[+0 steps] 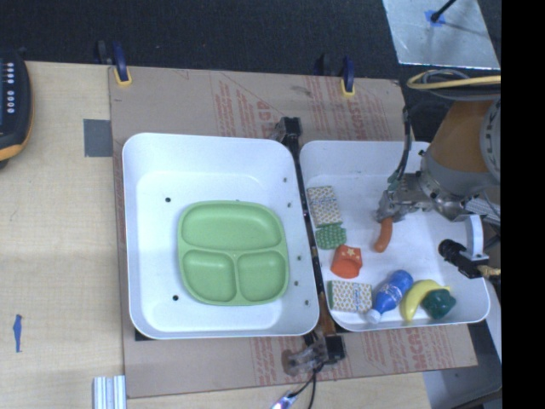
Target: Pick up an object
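My gripper [392, 213] hangs over the middle of the right bin [362, 164], on the grey arm with its orange band [464, 135] reaching in from the right. A small orange stick [383, 235] lies tilted just below it, its upper end touching the gripper's tip. Whether the stick is gripped is hidden. Along the bin's left side lie a patterned pad [323, 203], a green piece [330, 235] and a red-orange block [347, 261]. A blue bottle [390, 294], a yellow banana [417, 296] and a dark green object [439, 303] sit at the front.
The left bin [149, 186] holds a green sectioned plate [232, 252]. A second patterned pad [351, 296] lies at the right bin's front left corner. A black fitting [460, 258] sticks out near that bin's right wall. Cardboard lies under both bins.
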You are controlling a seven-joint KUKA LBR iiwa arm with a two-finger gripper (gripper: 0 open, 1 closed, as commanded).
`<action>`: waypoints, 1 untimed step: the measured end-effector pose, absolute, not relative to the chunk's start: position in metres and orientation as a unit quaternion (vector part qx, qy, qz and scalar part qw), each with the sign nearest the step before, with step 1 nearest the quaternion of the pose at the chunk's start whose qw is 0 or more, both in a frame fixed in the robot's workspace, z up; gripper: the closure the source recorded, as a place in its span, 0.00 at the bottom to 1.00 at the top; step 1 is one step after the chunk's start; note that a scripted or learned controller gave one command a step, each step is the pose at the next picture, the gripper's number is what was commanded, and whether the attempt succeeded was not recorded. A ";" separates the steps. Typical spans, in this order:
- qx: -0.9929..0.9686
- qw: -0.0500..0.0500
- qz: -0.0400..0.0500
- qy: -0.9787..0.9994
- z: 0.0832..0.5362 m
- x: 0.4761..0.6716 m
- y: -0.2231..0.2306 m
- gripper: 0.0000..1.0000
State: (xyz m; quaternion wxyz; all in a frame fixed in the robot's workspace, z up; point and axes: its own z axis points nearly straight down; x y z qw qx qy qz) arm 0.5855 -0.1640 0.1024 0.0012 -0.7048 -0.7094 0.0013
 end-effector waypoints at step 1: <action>-0.705 0.001 0.000 -0.709 0.172 0.605 -0.107 1.00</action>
